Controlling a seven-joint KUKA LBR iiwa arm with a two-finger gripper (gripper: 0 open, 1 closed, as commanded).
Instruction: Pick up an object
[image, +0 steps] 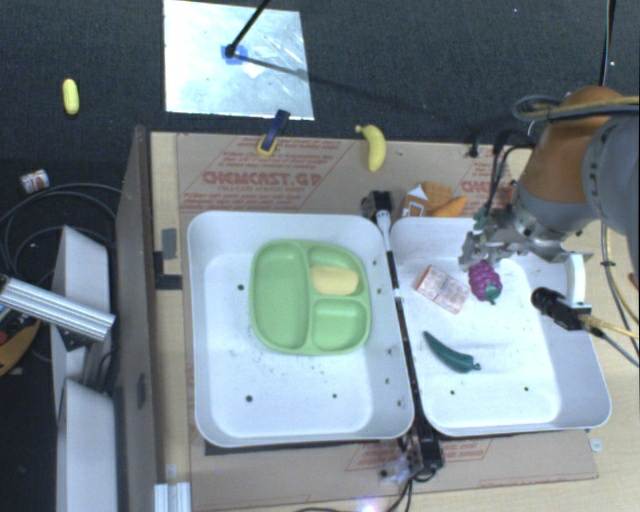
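Reaching in from the right: grey arm (585, 165) with orange band, gripper (487, 255) low over the upper part of the right bin (575, 385). Jaw state: cannot tell, wrist body in the way.

Directly under the gripper, touching or nearly so: purple grape cluster (487, 281), resting on the bin floor near the upper middle. Contact versus grasp not resolvable.

Just left of the grapes: small pink-and-white packet (440, 287), lying flat, tilted. Lower down, toward the bin's middle: dark green pepper (452, 354), lying on its side, well apart from the grapes.

Left bin (225, 300): green divided plate (290, 300), flat, roughly centred; pale yellow item (335, 278) in its upper right compartment.

Outside the bins, on the brown board (250, 170) behind: yellow banana (373, 146), orange-and-white item (432, 200) at the right bin's upper left corner. Further back on dark flooring: silver sheet (238, 60), small yellow object (70, 96) far left.
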